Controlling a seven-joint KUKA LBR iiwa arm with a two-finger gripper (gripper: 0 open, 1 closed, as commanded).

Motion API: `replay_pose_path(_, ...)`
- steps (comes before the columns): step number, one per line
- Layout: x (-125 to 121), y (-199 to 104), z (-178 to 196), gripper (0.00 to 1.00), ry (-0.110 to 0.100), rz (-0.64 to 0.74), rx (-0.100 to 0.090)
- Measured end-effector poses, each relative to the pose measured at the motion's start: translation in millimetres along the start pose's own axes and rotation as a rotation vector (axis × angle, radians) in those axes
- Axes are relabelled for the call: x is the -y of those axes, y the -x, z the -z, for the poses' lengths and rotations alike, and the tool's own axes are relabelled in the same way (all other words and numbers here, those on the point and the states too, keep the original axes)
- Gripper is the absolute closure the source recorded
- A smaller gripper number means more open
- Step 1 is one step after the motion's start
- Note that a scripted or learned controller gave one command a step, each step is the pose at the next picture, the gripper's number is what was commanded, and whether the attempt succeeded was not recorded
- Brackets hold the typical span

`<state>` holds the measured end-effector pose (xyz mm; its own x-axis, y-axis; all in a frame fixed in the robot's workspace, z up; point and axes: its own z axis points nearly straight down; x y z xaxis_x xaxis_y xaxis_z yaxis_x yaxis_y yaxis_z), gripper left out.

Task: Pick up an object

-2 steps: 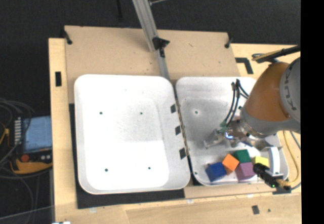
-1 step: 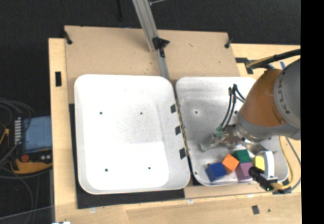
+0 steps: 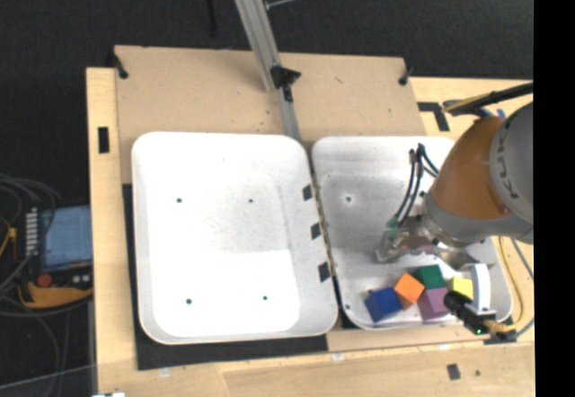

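In the right bin (image 3: 359, 171) a cluster of small blocks lies near the front edge: a blue block (image 3: 383, 303), an orange block (image 3: 410, 287), a green block (image 3: 431, 276), a purple block (image 3: 435, 302) and a yellow block (image 3: 463, 286). My gripper (image 3: 395, 247) hangs low over the bin floor just above and left of the orange block. The grey arm with its orange band (image 3: 467, 175) comes in from the right and hides the right part of the bin.
The left bin (image 3: 225, 233) lies beside the right one, with a row of black clips along the shared edge. A slanted metal pole (image 3: 256, 18) rises from the back of the bench. Cables and a blue box (image 3: 67, 238) sit off the bench's left side.
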<state>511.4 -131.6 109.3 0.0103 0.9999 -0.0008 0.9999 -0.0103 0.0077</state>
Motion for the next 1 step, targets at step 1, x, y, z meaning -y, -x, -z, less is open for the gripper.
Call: replay_pose_path(1,0.6,0.7,63.5,1.0,0.0,0.014,0.001)
